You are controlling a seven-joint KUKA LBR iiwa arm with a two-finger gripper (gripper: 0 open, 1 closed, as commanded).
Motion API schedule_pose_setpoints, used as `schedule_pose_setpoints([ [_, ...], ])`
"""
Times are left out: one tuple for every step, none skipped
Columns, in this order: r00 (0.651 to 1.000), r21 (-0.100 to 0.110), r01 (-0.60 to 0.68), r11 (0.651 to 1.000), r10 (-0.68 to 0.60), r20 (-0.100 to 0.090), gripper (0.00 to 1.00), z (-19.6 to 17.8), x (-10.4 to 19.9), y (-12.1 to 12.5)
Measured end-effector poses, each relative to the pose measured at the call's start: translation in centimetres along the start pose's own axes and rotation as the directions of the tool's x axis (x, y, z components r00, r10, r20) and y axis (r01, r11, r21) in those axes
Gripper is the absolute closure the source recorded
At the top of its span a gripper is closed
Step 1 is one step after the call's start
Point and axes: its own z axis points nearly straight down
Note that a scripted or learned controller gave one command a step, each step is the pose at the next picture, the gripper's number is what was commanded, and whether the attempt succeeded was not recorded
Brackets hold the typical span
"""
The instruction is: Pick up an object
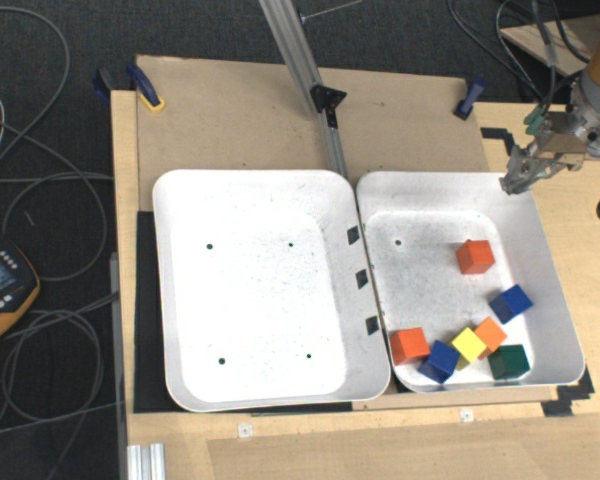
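Gripper (520,180) sits at the upper right of the frame, over the far right corner of the right bin (540,233); fingers point down and left, and nothing shows between them. Cannot tell from this view whether the jaws are spread or pressed together: the tips are small and dark against the rim. The arm enters from the right edge, wrist just above the gripper. Candidate objects all lie in the right bin, below the gripper in the frame. Nearest is a lone red-orange cube (475,256), in the upper middle of that bin, well apart from everything else. Lower right, a blue cube (512,302) stands near the bin's right wall. Along the bottom edge sits a cluster: orange cube (410,344), second blue cube (440,360), yellow cube (468,344), a smaller orange block (491,333) and a green cube (509,362), several touching or nearly so. The left bin (180,268) plays no part in this step. Judgement: the step in hand is the approach. Best target is probably the lone red-orange cube, since the fingers can straddle it with free space on all sides; the cluster risks a finger landing on a neighbour. Advise squaring the fingers to two opposite faces, descending centred, closing only once low around the cube, and keeping clear of the bin wall.
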Motion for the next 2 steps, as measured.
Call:
schedule_pose_setpoints([
  [1.0,0.006,-0.001,1.0,0.001,-0.002,1.0,1.8,4.6,1.2],
  [1.0,0.005,0.0,1.0,0.0,-0.003,1.0,3.1,10.4,3.1],
])
